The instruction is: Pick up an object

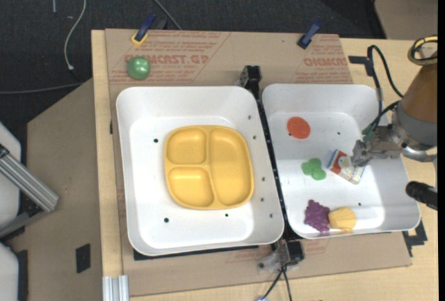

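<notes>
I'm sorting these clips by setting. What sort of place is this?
Probably a robotics lab bench: two white bins clamped to a cardboard-covered board, toy items like a yellow divided plate, and loose cables on dark carpet.

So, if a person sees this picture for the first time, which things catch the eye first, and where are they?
First the yellow divided plate, alone in the middle of the left bin. Then the right bin with its small toys: an orange disc, a green piece, a purple piece beside a yellow one. The end effector is low over a red and white item.
</notes>
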Robot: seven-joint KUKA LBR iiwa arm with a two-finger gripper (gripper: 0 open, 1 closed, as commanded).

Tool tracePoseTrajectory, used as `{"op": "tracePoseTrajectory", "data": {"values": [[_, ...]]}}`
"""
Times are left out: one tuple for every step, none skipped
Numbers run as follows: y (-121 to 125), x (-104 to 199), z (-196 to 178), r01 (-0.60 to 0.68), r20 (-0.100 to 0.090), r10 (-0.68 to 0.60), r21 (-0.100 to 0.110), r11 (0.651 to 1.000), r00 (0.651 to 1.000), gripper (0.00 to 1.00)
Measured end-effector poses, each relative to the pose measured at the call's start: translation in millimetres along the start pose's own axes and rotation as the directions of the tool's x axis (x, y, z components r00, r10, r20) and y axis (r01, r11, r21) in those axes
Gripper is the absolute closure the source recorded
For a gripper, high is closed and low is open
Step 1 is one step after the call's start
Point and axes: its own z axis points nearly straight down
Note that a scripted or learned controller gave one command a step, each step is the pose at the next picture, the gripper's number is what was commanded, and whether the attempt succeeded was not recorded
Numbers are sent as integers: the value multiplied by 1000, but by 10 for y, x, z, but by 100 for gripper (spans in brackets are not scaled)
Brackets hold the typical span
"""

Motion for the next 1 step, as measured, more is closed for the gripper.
{"op": "tracePoseTrajectory", "data": {"values": [[91, 23, -470, 1, 3, -1, -5, 1000, 1000, 100]]}}
